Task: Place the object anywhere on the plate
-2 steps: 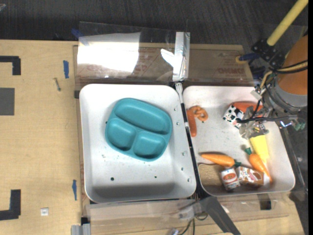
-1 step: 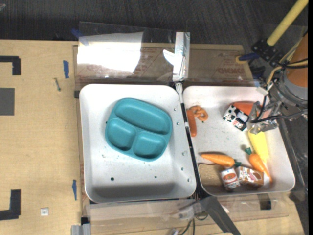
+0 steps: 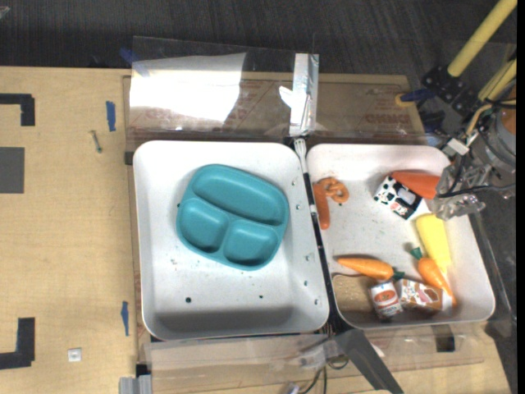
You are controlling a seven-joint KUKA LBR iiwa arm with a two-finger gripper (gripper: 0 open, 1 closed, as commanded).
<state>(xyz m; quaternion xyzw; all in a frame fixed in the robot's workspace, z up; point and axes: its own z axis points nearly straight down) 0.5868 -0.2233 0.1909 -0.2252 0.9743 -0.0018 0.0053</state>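
Left bin [image 3: 156, 245]: teal three-compartment plate [image 3: 234, 214], nothing on it.
Right bin [image 3: 361, 158]: toy foods — pretzel [image 3: 332, 189], hot dog [image 3: 321, 210], two carrots [image 3: 367, 266], corn [image 3: 432, 238], black-and-white carton [image 3: 396, 196], small packets [image 3: 406, 295].
Gripper [image 3: 459, 197]: over the right bin's far right rim — state of the pincer cannot be told.

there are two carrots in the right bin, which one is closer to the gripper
The carrot beside the yellow corn, near the bin's right wall. The other carrot lies further left, toward the bin's middle, farther from the gripper.
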